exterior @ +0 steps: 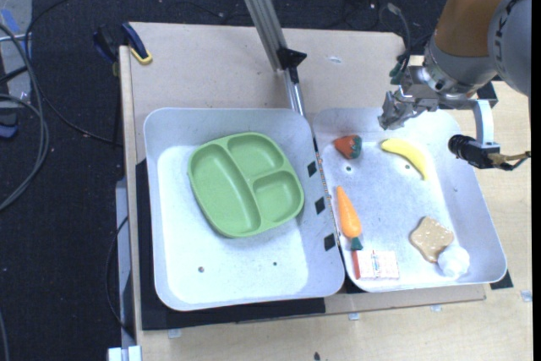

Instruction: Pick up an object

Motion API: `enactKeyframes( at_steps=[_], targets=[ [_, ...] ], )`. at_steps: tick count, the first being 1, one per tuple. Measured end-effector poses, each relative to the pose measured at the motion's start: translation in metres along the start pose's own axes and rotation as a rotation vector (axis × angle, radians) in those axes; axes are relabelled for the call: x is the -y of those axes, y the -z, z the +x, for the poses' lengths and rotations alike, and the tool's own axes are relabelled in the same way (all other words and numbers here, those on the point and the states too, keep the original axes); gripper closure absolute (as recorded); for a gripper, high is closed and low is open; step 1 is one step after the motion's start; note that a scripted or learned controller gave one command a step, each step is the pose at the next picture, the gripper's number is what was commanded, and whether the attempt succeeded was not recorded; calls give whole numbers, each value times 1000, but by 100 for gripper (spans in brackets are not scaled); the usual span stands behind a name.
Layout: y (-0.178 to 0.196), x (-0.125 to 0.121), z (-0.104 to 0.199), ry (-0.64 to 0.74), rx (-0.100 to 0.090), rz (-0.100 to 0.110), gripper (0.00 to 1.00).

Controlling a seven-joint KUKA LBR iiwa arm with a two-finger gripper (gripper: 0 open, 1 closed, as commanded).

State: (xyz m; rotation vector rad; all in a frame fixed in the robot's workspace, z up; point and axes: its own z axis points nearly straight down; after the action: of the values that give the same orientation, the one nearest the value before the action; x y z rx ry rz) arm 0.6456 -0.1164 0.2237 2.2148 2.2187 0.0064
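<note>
lying in the right bin [486, 220], the banana [407, 155] looks the likeliest pick, since the tool [394, 116] hangs just up and left of it, holding nothing. whether the tool stands wide or narrow i cannot tell. left of the banana sits a strawberry [347, 146]; below it a carrot [347, 213], toast [431, 238] and a small box [377, 265]. this seems the approach step; next calls for descending squarely over one item.

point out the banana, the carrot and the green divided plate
banana [406, 156], camera view, on the middle of its curved yellow body
carrot [347, 213], camera view, on the middle of its orange length
green divided plate [218, 207], camera view, on the floor of its large compartment
</note>
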Motion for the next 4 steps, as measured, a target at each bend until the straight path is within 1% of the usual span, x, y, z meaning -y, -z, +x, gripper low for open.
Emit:
enactKeyframes(
  at_steps=[1,2,3,4],
  targets=[
    [52,-2,0,1,0,0,100],
    [35,17,44,4,-3,10,100],
    [35,44,82,4,-2,10,100],
    [18,69,122,4,-2,11,100]
  ],
)
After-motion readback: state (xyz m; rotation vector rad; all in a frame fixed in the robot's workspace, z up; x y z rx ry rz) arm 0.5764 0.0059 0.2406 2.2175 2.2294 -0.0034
